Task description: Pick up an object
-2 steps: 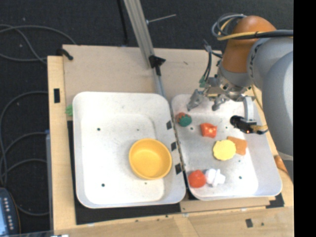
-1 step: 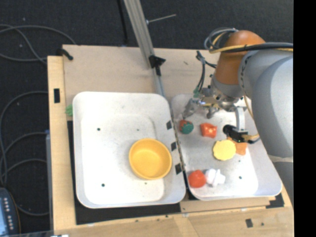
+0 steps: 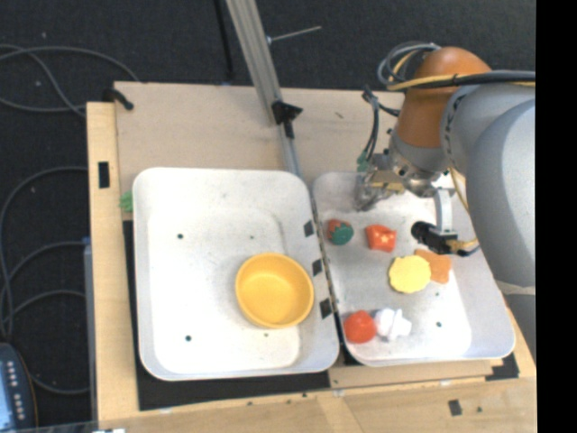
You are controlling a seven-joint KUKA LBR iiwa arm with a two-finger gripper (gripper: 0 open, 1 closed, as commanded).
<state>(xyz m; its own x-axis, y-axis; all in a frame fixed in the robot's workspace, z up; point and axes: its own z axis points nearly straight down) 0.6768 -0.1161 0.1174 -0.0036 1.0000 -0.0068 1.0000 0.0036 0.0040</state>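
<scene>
Nearby, the orange block point(image 3: 381, 237) sits roughly square-on.

End effector point(image 3: 365, 197) fingers blurred; arm point(image 3: 496, 170) cut off at right.

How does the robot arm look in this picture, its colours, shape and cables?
The arm is thick, rounded and grey, with an orange band above the wrist. Thin cables loop over the orange part. Below it sits a small metal gripper with some dark parts.

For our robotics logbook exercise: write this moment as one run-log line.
tool: over right bin's far edge | nearest: green ball | left bin: yellow bowl | pick: not yet done
</scene>
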